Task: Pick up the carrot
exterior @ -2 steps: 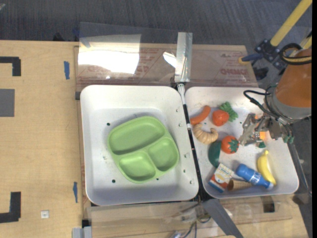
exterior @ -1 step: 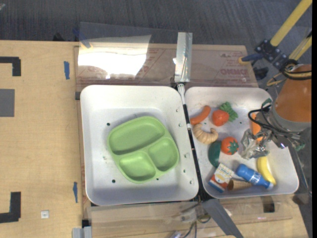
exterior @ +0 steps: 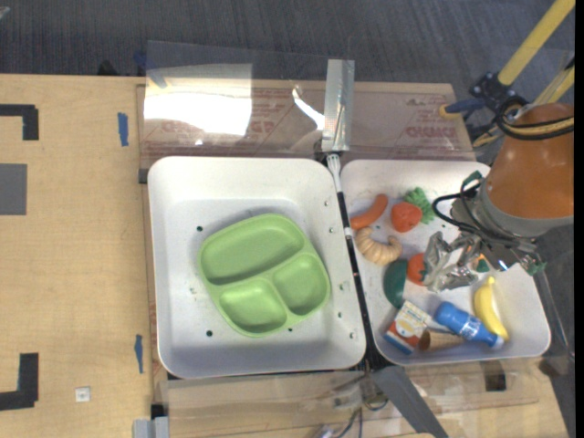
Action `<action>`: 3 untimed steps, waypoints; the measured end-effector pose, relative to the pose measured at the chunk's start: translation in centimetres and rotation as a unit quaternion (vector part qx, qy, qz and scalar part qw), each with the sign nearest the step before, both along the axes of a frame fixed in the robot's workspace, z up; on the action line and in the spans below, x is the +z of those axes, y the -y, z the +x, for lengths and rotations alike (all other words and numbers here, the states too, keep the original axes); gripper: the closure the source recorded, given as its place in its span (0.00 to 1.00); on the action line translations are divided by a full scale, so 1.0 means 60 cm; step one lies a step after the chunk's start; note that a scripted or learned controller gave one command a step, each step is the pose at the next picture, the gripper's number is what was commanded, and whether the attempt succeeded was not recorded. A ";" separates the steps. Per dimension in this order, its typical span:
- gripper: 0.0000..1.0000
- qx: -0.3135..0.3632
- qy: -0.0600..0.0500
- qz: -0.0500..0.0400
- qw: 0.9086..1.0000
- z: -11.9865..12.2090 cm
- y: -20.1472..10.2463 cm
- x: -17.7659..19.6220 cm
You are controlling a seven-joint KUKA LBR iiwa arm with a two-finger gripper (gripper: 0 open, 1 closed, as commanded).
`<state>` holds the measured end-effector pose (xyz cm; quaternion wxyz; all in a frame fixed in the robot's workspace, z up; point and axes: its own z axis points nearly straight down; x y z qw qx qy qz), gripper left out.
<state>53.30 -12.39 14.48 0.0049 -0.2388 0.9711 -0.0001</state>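
Observation:
The carrot (exterior: 408,214), a stubby orange piece with a green leafy top, lies in the upper middle of the right bin (exterior: 538,336). My gripper (exterior: 449,263) hangs low over the middle of that bin, below and right of the carrot and apart from it. A small red-orange piece (exterior: 416,267) sits just left of the gripper. Nothing shows as held.
An orange-red sausage-shaped toy (exterior: 370,211) and a beige croissant (exterior: 376,245) lie left of the carrot. A dark green toy (exterior: 394,283), a yellow banana (exterior: 490,307), a blue bottle (exterior: 465,325) and a small carton (exterior: 408,327) fill the bin's front. The left bin (exterior: 173,199) holds a green divided plate (exterior: 265,245).

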 end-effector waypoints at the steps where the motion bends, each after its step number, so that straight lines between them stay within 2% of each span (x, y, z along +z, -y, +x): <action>1: 1.00 0.066 0.003 -0.003 0.998 0.028 0.041 0.527; 2: 1.00 0.115 -0.008 0.002 0.993 0.095 0.064 0.277; 3: 1.00 0.429 -0.004 -0.001 0.903 0.093 0.016 0.112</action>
